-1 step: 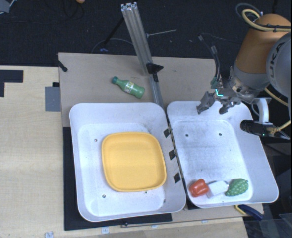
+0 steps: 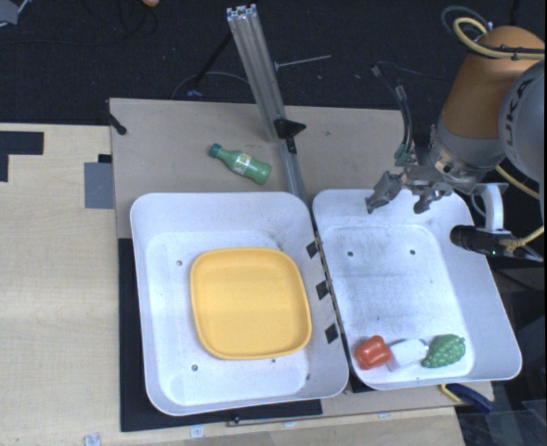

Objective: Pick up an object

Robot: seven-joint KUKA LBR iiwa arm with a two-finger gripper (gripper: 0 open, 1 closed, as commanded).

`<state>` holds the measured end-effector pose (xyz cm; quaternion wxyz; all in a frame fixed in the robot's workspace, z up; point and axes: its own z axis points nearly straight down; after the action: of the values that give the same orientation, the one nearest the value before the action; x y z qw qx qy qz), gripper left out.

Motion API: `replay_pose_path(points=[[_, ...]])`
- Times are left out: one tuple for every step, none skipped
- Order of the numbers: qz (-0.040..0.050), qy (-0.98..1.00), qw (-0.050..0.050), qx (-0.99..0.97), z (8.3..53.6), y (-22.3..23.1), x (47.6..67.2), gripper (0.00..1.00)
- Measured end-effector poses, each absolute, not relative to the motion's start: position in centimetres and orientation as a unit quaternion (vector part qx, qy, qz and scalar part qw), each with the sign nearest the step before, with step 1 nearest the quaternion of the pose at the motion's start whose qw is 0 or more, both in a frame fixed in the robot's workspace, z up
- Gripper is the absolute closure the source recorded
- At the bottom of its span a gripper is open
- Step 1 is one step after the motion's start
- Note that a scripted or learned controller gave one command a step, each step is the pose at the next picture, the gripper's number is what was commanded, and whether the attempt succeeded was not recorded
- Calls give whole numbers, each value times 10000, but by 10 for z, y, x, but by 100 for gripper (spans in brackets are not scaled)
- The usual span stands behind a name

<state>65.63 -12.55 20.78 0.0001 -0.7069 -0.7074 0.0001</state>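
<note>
My gripper [image 2: 404, 199] hangs over the far rim of the right bin [image 2: 398, 268], its two dark fingers spread apart with nothing between them. At that bin's near edge lie a red pepper-like piece [image 2: 373, 351], a small white block [image 2: 408, 353] and a green bumpy piece [image 2: 443, 350], side by side and well away from the gripper. A large yellow plate [image 2: 250, 301] lies flat in the left bin [image 2: 162, 249].
A green bottle [image 2: 240, 163] lies on its side on the bench beyond the left bin. A slanted aluminium post [image 2: 266, 72] rises behind the bins' shared edge. Black clips [image 2: 319, 282] sit along the divide between the bins.
</note>
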Motion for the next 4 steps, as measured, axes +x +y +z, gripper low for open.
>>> replay_pose_path(points=[[13, -7074, 15, -7069, 164, -130, 655, 0], [13, -7078, 16, -7064, 120, -125, 658, 0], [9, -7078, 11, -7065, 90, -124, 657, 0], [1, -7077, 3, -7066, 101, -124, 658, 100]])
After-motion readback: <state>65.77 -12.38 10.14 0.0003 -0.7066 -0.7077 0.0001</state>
